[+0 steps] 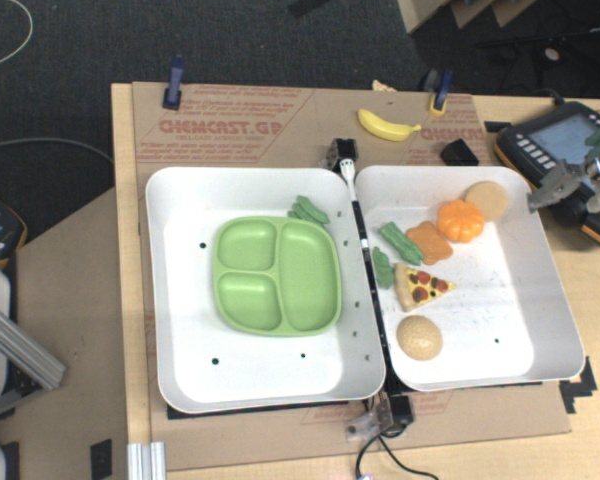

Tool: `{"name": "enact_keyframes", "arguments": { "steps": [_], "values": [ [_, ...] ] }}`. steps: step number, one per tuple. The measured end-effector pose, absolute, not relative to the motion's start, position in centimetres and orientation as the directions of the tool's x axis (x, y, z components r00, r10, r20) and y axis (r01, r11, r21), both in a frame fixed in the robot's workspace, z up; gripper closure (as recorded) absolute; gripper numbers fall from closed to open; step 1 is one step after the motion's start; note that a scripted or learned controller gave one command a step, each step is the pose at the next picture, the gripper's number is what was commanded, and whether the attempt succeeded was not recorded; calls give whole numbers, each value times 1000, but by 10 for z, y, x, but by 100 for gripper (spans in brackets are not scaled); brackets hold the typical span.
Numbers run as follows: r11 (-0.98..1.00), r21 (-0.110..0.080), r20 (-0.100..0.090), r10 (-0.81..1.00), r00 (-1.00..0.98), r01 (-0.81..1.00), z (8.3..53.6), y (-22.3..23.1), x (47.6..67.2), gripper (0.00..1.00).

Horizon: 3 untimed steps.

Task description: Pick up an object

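The right bin point(520, 298) holds an orange toy fruit point(461, 221), a beige round piece point(486, 199), an orange-brown slab point(429, 241), two green pods point(400, 240), a pizza slice point(423, 286) and a tan bun point(419, 337). In the left bin point(175, 268) lie a green divided plate point(278, 273) and a green pod point(308, 209) at the plate's far edge. My gripper point(565, 183) shows as a grey part at the right edge, outside the right bin's far right corner and away from every object.
A yellow banana point(388, 125) and a small black block point(459, 152) lie on the board behind the bins. A black handheld controller point(552, 140) sits at the far right. Blue clamps point(173, 85) hold the board's back edge.
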<state>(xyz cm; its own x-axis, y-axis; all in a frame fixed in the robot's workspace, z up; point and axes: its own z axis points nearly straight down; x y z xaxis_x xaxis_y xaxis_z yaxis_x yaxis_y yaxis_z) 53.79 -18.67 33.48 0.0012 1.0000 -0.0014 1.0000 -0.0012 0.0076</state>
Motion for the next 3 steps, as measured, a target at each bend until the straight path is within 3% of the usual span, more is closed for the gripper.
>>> {"name": "enact_keyframes", "arguments": {
  "steps": [1,2,3],
  "values": [
    [3,5,-1,1000,-3,1000,405,-153,477,0],
    [6,16,-2,1000,-6,1000,508,-107,480,0],
    [16,7,3,1000,-16,1000,537,25,480,0]
  ]
}}
